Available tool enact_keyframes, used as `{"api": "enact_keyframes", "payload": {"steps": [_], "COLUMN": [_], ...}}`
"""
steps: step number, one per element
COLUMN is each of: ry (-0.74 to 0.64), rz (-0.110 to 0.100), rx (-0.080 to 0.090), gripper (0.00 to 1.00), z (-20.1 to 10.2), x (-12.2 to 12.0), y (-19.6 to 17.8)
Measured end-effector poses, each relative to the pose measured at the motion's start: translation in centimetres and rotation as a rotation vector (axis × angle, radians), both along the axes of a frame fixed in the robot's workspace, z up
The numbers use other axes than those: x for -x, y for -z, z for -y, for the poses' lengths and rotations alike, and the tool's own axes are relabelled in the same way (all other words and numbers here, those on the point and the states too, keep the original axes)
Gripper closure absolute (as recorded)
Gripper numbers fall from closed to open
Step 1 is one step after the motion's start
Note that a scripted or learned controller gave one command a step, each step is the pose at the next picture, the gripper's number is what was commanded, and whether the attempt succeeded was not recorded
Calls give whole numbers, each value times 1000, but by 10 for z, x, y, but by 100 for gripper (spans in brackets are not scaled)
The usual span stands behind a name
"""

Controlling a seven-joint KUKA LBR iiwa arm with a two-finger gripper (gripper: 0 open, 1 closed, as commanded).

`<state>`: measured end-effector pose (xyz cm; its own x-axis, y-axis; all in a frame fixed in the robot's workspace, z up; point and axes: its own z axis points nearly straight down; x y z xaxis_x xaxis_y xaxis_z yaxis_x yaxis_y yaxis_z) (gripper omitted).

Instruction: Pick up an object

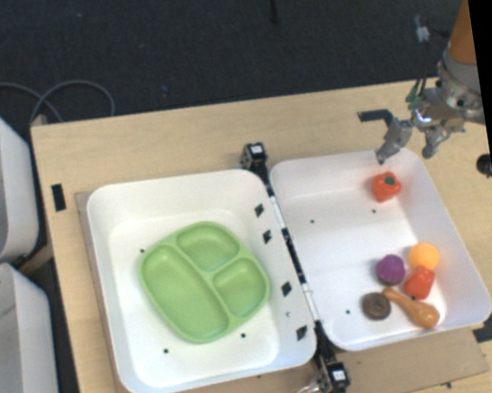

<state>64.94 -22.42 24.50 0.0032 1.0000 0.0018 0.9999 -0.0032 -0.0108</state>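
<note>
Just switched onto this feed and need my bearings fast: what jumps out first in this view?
The light green divided plate lies alone in the left bin. In the right bin, a cluster of small toy foods crowds the near right corner, with an orange-red tomato-like piece apart near the far edge. The gripper hangs open just above that piece, holding nothing.

My white bins [109, 257] hold a green tray [204, 281], red-orange tomato [386, 185], purple ball [390, 268] and yellow-orange ball [424, 256].

Open claw [410, 143] — above tomato [386, 185]
</note>
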Motion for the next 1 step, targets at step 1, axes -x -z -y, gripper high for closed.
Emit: {"api": "enact_keyframes", "payload": {"steps": [1], "ry": [-4], "rz": [13], "rx": [4], "gripper": [0], "z": [0], "x": [-3], "y": [-8]}}
